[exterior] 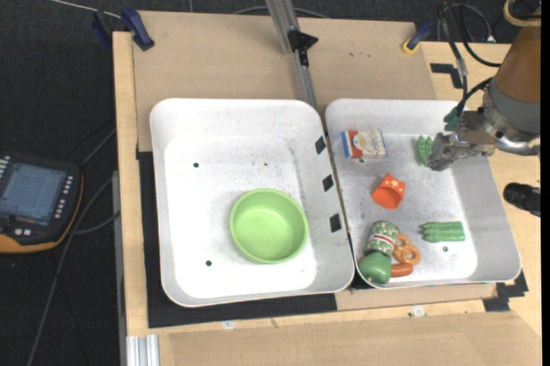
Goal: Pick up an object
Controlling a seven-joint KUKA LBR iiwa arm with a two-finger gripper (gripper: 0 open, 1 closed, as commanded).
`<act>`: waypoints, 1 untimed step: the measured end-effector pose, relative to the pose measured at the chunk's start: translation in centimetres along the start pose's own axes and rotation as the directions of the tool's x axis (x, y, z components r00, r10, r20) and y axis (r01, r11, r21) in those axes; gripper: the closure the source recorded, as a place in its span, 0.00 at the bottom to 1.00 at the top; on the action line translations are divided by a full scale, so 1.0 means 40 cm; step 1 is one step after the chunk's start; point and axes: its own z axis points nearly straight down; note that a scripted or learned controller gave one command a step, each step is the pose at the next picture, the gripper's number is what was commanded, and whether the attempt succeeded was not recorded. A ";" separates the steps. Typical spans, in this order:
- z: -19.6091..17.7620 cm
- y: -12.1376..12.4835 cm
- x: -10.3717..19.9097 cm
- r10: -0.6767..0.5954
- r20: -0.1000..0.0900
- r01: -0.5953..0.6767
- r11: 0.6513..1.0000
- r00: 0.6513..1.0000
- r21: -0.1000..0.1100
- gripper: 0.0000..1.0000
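Gripper low over the right bin's far side, at a small green object; grasp unconfirmed.

The gripper [443, 151] sits at the right bin [491, 210]'s far right area, touching or just beside the small green object [423, 149], which pokes out on its left side toward the carton [362, 143]. Can't tell whether the pincer is apart, together or clamped: the wrist body hides that. The object's long axis looks roughly near-to-far, though too little shows to be sure. My read: it's the likely pick target, since it's closest. Other candidates lie nearer the camera from the pincer: orange cup [388, 191], green ridged piece [443, 231], and the pile by the bin's near-left corner [387, 251]. The green bowl [269, 225] is well apart, in the left bin [185, 184].
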 end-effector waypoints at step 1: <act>-0.034 0.015 0.130 -0.001 0.000 0.001 1.000 1.000 -0.001 1.00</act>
